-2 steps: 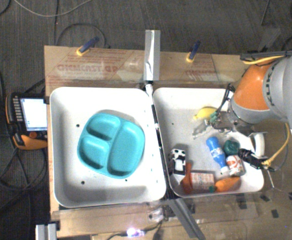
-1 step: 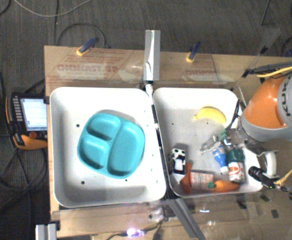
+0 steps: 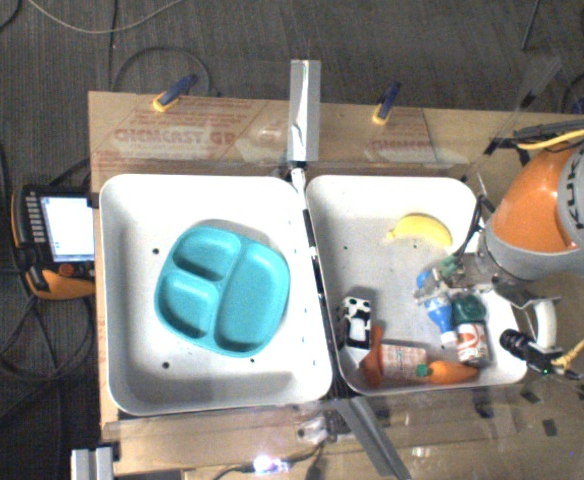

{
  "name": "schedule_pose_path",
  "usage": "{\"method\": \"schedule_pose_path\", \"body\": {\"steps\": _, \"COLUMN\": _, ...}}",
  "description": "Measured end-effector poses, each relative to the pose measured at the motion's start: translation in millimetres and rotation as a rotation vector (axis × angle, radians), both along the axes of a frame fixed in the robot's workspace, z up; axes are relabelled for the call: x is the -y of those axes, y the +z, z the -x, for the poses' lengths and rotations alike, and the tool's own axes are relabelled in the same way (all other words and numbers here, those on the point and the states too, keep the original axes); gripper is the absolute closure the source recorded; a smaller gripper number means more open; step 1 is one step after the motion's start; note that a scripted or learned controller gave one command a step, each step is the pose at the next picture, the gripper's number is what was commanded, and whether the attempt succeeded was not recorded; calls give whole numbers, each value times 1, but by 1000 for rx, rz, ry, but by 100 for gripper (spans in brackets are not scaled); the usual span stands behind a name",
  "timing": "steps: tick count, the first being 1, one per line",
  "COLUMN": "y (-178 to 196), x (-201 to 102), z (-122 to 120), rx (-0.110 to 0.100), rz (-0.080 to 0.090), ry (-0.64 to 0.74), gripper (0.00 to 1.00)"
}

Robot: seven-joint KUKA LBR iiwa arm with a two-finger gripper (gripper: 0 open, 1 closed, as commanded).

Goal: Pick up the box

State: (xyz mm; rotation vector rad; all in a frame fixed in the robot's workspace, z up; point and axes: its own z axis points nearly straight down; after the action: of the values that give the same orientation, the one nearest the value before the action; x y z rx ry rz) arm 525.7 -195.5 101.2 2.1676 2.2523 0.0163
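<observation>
Gripper [image 3: 450,286]: low over the right bin's [image 3: 372,196] right side; finger state cannot be told.
Box [image 3: 405,358]: flat near the front wall, beside the cow toy [image 3: 356,320].
Left bin [image 3: 122,268]: holds a teal tray [image 3: 223,287].

A brown bench [image 3: 222,143] bears two white bins [image 3: 132,268] [image 3: 372,208] side by side.

- White: two shallow bins, left bin [image 3: 122,298] and right bin [image 3: 372,198].
- Turquoise: sectioned tray [image 3: 222,288] in left bin.
- Yellow: banana [image 3: 421,230] near right bin's far edge.
- Black-and-white patches: cow figure [image 3: 356,321].
- Orange: carrot [image 3: 449,372] at near edge.
- Red and white: box [image 3: 404,357].
- Orange band, grey below: arm [image 3: 537,218].
- Brown: bench board [image 3: 222,138].
</observation>
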Motion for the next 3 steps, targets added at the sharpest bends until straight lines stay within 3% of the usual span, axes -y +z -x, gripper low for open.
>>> {"method": "schedule_pose_path", "body": {"steps": 1, "y": 82, "x": -127, "z": -21, "rx": -21, "rz": -4, "ry": -70, "gripper": 100}}
{"method": "schedule_pose_path", "body": {"steps": 2, "y": 81, "x": -169, "z": -31, "rx": -22, "rz": -1, "ry": 171, "gripper": 100}}
{"method": "schedule_pose_path", "body": {"steps": 3, "y": 82, "x": -193, "z": -119, "rx": -21, "rz": 5, "ry": 403, "gripper": 100}}
